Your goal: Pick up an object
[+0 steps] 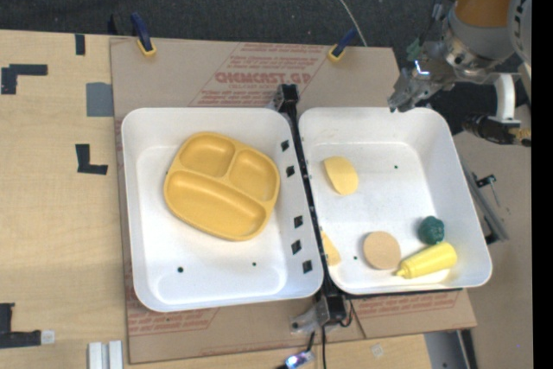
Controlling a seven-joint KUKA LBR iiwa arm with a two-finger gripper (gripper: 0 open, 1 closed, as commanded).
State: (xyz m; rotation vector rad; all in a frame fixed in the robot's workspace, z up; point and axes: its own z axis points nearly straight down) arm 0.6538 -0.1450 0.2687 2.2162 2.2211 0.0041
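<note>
Yellow divided plate [223, 185] fills left bin [138, 212]; right bin [432, 130] holds 5 items; tool [404, 97] state unclear.

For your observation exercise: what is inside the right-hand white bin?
Right bin: a pale yellow piece, tan disc, green lump, yellow bottle. Another yellow piece sits at the left wall, partly covered by it.

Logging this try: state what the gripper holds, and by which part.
Nothing is held. The gripper hangs above the right bin's far rim, with nothing between its fingers.
</note>
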